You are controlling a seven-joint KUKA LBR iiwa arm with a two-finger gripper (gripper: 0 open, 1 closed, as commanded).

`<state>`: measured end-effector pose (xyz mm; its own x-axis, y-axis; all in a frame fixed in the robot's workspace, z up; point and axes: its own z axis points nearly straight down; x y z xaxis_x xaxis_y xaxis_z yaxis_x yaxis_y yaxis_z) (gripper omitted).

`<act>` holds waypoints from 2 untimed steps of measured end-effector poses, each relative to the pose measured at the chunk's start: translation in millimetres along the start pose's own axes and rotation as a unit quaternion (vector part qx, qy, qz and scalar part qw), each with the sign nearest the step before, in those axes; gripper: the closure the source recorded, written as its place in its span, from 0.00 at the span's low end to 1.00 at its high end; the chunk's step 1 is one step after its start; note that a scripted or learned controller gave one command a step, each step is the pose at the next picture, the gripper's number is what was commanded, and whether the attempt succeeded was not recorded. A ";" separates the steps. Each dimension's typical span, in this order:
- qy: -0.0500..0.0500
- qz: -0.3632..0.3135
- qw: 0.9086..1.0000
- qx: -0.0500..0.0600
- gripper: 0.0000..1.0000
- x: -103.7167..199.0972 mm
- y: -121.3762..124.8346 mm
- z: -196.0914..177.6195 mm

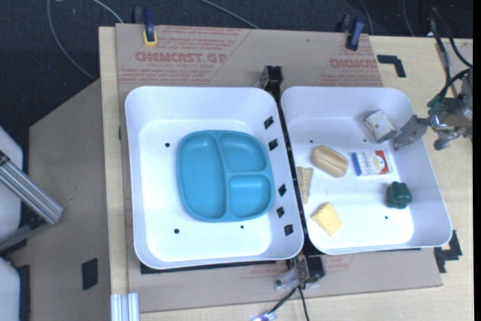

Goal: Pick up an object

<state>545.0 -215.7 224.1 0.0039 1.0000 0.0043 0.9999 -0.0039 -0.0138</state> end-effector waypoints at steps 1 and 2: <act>-0.002 -0.002 1.000 -0.007 0.00 0.7 2.9 -7.3; -0.001 -0.002 1.000 -0.004 0.00 6.3 7.4 37.1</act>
<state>552.0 -209.2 186.9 -0.0009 1.0000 0.0027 1.0000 0.0009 -0.0048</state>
